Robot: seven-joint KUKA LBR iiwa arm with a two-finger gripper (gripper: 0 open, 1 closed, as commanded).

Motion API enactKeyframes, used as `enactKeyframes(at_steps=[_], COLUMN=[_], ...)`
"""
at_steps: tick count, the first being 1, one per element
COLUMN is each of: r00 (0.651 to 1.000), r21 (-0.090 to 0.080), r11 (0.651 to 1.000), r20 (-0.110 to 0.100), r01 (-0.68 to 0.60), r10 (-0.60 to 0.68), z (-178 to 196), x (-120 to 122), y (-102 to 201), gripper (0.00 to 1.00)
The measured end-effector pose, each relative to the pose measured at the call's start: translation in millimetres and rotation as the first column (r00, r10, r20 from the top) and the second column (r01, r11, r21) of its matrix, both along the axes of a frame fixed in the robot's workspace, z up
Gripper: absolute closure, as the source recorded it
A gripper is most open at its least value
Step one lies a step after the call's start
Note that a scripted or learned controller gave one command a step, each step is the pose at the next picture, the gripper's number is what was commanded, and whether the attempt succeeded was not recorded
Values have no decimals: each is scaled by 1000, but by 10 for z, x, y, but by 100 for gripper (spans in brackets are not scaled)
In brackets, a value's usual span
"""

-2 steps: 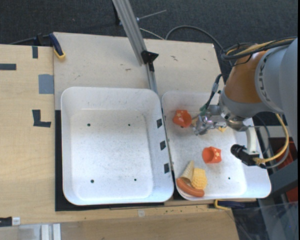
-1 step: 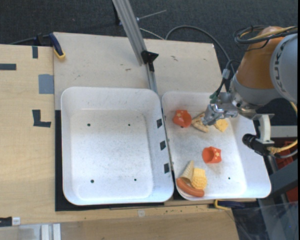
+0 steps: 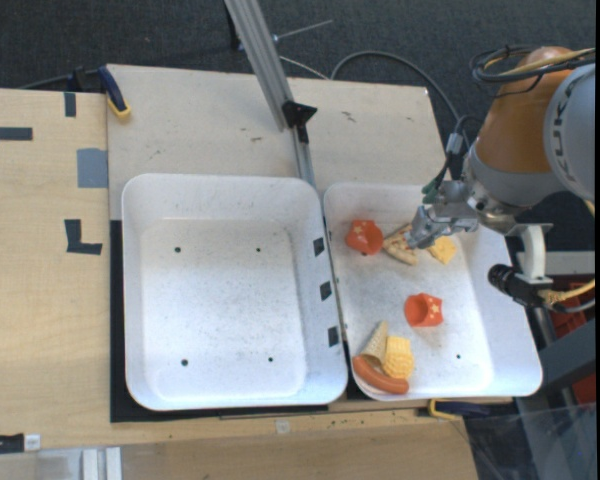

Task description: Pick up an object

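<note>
The KUKA arm (image 3: 540,128) reaches in over the right-hand bin (image 3: 500,358), its pincer (image 3: 432,230) lowered among a cluster of toy food pieces at the bin's far end. Whether the pincer is apart, together or clamped on anything cannot be told here, since the wrist housing and the pieces beneath it blur into one another.

Directly under the pincer lie a tan wedge-shaped piece (image 3: 402,248) and, just beside it on the arm's side, a small yellow block (image 3: 443,252); either looks the likeliest target of the pick. An orange-red lump (image 3: 364,237) sits near the pincer on the side away from the arm. Nearer the camera than the pincer, well apart from it, rests an orange cup-like piece (image 3: 423,310), and beyond that, against the bin's near wall, a corn cob (image 3: 392,351) touches a red sausage (image 3: 379,375). The left-hand bin (image 3: 140,288) lies well apart from the pincer, past the orange-red lump.

The risk from here, by the look of it, is crowding: the tan wedge and yellow block lie so close that a closing grip could catch an edge of each and hold neither, or nudge one aside. The wedge's low, sloping shape could also let it slip out on the lift.
</note>
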State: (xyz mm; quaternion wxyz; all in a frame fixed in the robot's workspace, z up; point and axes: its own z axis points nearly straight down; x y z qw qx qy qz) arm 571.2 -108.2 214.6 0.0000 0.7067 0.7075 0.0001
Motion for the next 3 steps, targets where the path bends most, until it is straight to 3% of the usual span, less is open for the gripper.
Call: enactKeyframes(at_steps=[2,3], r00=[1000,1000], r21=[2,2], r11=[1000,1000], r20=[-2,-1], r01=[-7,-7], r10=[7,7], z=[-79,92], x=[125,119], y=[1168,1710], gripper=[100,100])
